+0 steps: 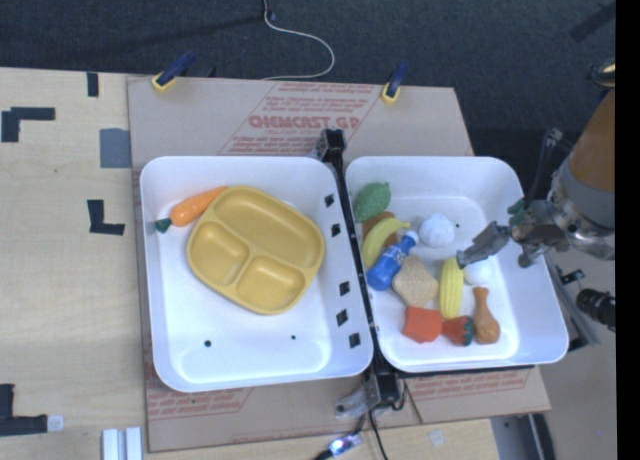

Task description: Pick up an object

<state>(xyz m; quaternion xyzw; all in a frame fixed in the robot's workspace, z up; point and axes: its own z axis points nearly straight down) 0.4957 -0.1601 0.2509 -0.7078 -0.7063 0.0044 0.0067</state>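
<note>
My gripper hovers over the right side of the right bin, its two dark fingers spread open with nothing between them. Just below its left finger lies a small white object. Toy foods crowd this bin: a white ball, a yellow corn cob, a tan drumstick, a red cube, a beige bread piece, a blue bottle, a banana and a green leafy piece.
The left bin holds a yellow divided plate and an orange carrot at its upper left. A black divider runs between the bins. Both bins rest on cardboard clamped at the back.
</note>
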